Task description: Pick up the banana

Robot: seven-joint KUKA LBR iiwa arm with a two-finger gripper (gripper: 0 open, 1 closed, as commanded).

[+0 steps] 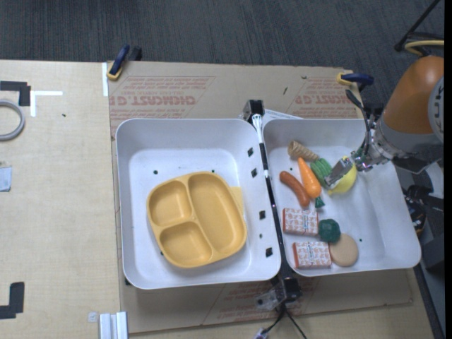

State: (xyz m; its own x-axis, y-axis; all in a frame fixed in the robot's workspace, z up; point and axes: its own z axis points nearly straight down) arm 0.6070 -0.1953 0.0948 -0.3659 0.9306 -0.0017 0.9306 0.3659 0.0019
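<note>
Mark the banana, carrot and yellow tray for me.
banana (pixel 345 182): camera view, on its yellow body beside the gripper.
carrot (pixel 308 178): camera view, mid orange body.
yellow tray (pixel 215 207): camera view, largest compartment's floor.

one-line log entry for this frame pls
task: pick banana | gripper at banana, right bin | grasp unconfirmed | tray in left bin

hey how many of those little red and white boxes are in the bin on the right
2. One red and white box lies near the right bin's left wall, below the sausage. The other box sits nearer the front edge, beside the tan round cookie. None appears hidden.
</note>
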